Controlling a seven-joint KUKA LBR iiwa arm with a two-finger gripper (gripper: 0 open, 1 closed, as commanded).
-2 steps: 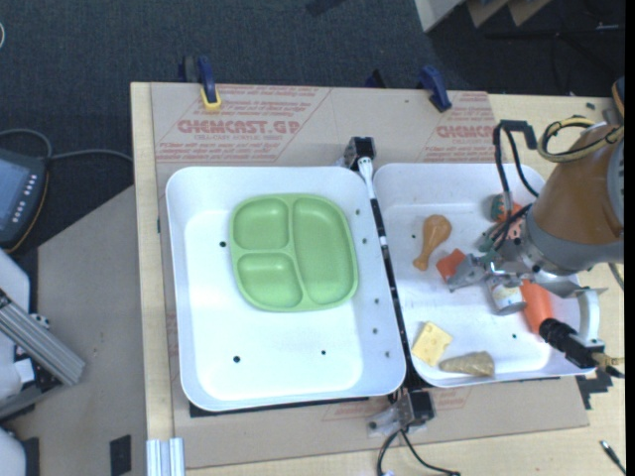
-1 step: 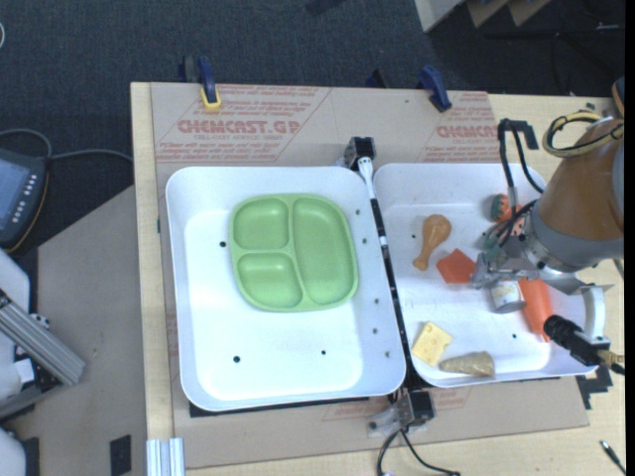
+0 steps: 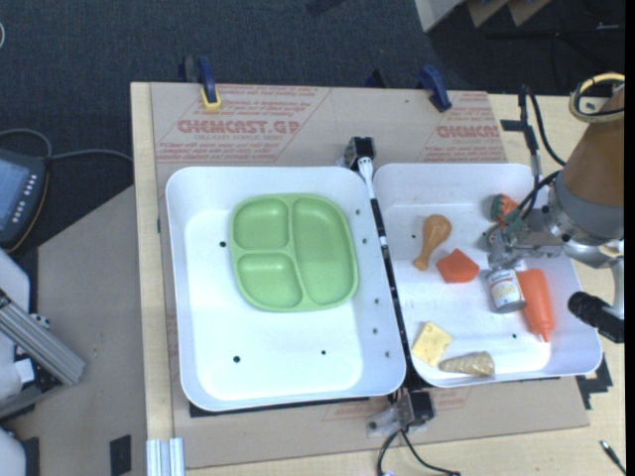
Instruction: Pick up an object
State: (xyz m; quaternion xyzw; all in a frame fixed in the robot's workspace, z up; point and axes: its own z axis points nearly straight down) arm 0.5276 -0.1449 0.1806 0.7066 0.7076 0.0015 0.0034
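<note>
Several small items are lying in the right bin [image 3: 397, 256], any of which could be the one to pick up. A small can [image 3: 505, 290] with a pale label is sitting just under the gripper [image 3: 509, 243], tilted a little, and an orange carrot [image 3: 537, 302] is lying just beside it on the side toward the arm, its length running toward the near rim. A red-orange wedge [image 3: 457, 266] is resting near the can toward the bin's middle, and a tan drumstick [image 3: 431, 239] is lying just beyond that, slanting toward the dividing wall. Toward the near edge a yellow cheese piece [image 3: 431, 344] and a beige bread piece [image 3: 468, 365] are lying close together. The gripper is hanging low over the far-right part of this bin, directly above the can; how its jaws are standing cannot be told, and nothing is showing between them. A small orange and green object [image 3: 499, 206] is showing just behind it. In the left bin [image 3: 189, 266] a green divided plate [image 3: 295, 252] is sitting flat.
</note>
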